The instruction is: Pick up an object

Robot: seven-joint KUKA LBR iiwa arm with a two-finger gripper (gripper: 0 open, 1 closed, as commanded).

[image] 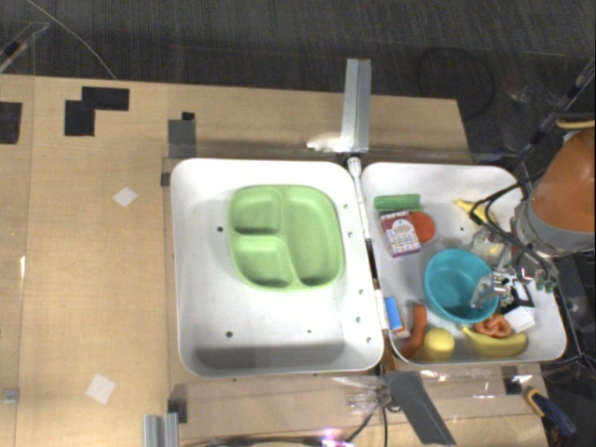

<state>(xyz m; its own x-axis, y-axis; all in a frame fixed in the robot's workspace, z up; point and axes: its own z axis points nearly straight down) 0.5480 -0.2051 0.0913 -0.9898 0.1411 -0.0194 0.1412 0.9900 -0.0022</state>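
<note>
— Where the two white bins sit, what is under them?

— A light wooden bench [84, 277]. It has some black squares [93, 108] near its far left part. Past the bench the floor [233, 17] is dark grey. A metal post [358, 105] stands up behind the spot where the bins meet.

— What is in the left bin [200, 343]?

— A green tray [283, 236] with three parts. It lies flat in the middle.

— And the right bin [549, 338]?

— Lots of small things. A blue bowl [454, 282] is near the middle. Behind it lies a green stick [397, 202], and just beside that a red and white carton [400, 233] with an orange ball [424, 226] touching it. At the front there is a lemon [439, 344], a banana [495, 343], a red sausage [418, 322] and a blue tube [394, 315].

— Can you read the carton?

— No, the print is too small and blurry.

— Where is the arm?

— It comes in from the right, with its orange band [568, 189] over the bin's right side. The gripper [494, 291] points down at the bowl's right rim.

— Is it holding something?

— I cannot tell. Wires and shiny bits hide the tips.
</note>
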